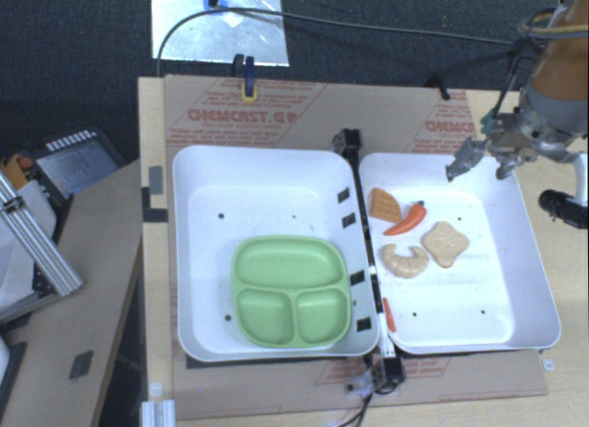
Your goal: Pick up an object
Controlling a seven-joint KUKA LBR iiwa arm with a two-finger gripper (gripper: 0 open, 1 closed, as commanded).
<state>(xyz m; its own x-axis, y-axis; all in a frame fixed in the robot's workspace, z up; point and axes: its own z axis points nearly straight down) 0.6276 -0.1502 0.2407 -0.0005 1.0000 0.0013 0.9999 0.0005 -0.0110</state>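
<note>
Camera view looks down on 2 white bins side by side. The left bin [198, 195] holds a green divided plate [290, 289] with 3 compartments, all without food. The right bin [515, 259] holds the things that could be picked: an orange wedge [385, 204], a red-orange carrot-like piece [406, 220] just beside it, a pale croissant shape [405, 260] and a tan bread-like piece [445, 243], which touches or almost touches the croissant shape. They lie together in the left-middle part of this bin, so the far right part of its floor is bare.

The gripper [480, 164] hangs above the back right corner of the right bin, well apart from the food pieces. Its 2 fingers are spread open and nothing is between them, which fits a pose before the descent. I judge the pick is not yet started: the arm must first travel toward the cluster and go down. Because the pieces lie so close, a finger could push a neighbour away; the bread-like piece is nearest to the gripper
</note>
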